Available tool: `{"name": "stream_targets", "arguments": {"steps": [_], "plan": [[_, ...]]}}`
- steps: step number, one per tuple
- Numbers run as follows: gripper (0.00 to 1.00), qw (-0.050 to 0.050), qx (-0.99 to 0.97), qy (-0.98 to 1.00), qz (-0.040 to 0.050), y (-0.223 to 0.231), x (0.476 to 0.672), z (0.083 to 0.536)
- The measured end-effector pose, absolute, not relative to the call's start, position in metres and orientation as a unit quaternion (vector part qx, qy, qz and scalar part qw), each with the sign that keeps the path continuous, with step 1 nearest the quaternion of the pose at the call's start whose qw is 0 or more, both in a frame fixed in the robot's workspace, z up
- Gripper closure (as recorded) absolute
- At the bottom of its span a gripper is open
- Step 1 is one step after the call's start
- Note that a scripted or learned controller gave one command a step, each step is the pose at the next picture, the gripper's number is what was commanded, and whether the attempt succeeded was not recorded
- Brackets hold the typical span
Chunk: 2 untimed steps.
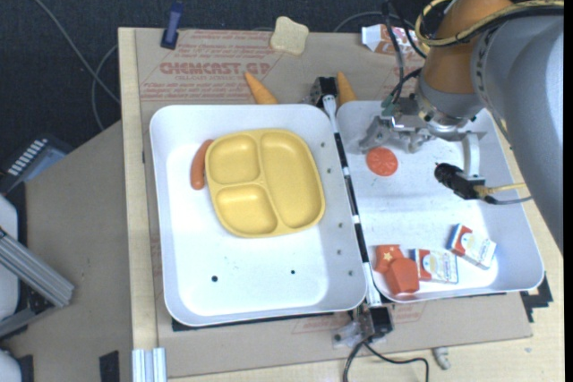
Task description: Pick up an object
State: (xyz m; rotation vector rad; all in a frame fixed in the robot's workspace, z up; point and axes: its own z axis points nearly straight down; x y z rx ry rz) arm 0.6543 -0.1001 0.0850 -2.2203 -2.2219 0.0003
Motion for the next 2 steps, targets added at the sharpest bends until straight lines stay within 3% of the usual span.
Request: {"name": "stream_targets", "arguments": {"steps": [1, 2], "plan": [[0.0, 0.0, -0.707, -0.707, 0.0003, -0.11, 0.651, 0.085], [0.0, -0.001, -0.707, -0.707, -0.0004, -0.124, 0.659, 0.085]]}}
